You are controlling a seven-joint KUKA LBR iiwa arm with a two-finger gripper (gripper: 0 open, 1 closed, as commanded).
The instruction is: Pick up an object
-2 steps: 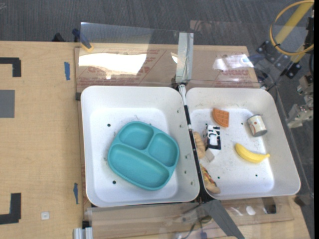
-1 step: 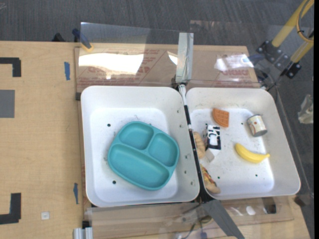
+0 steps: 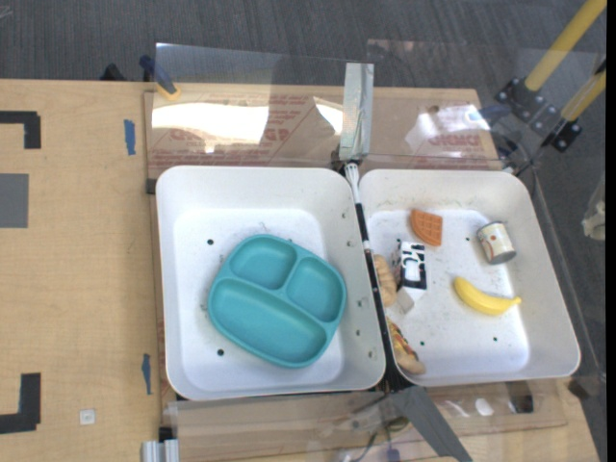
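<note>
Wooden bench [image 3: 67,287], left bin [image 3: 183,210] – teal plate [image 3: 277,299], right bin [image 3: 549,296] – banana [image 3: 485,297], can [image 3: 496,243], end effector state untellable

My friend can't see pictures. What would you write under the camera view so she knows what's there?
Two white bins sit side by side on a bench. The left bin holds a teal divided plate; the right bin holds a banana, a small can, an orange waffle piece and other small items.
</note>
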